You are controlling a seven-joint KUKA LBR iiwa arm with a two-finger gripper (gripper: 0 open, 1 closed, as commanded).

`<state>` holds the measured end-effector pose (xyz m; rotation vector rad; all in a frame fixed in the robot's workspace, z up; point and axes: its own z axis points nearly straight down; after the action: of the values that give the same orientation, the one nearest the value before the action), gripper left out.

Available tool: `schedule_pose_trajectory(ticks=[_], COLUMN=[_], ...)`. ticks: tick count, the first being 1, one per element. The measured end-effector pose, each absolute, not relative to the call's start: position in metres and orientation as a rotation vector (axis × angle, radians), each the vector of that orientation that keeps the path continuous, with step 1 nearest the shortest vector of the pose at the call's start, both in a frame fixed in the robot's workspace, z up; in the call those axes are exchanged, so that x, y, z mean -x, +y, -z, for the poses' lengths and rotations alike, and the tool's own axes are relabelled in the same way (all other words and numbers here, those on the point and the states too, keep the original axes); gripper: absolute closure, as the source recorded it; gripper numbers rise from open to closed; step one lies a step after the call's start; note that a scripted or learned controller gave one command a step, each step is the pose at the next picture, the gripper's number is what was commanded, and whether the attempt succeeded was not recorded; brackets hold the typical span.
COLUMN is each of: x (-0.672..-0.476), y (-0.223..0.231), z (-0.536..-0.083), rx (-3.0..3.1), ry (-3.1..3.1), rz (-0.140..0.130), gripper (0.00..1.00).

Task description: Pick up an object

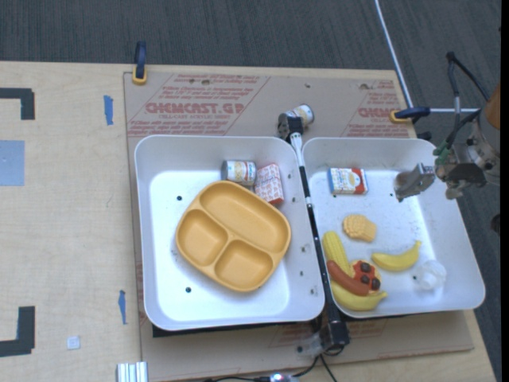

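Note:
My gripper hangs over the far right side of the right bin, open, with nothing between its fingers. Below and to its left lie a yellow banana, a small yellow waffle-like piece and a white carton with blue and red print. A corn cob and a hot dog in a bun lie by the bin's left wall. A small clear object rests near the front right corner.
The left bin holds a yellow divided plate, a small can and a red-and-white carton. A black divider rail runs between the bins. Clamps sit at the board's far corners.

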<state>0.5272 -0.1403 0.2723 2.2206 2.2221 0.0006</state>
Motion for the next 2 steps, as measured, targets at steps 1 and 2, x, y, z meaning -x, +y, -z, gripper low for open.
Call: schedule_pose_trajectory(ticks=[1,2], x=[-0.52,-0.545], y=[-0.103,-0.094], z=[-0.161,-0.086], rx=[-2.221,-2.22], ry=[2.222,2.22], rz=[0.0,-0.004], gripper=[0.0,0.0])
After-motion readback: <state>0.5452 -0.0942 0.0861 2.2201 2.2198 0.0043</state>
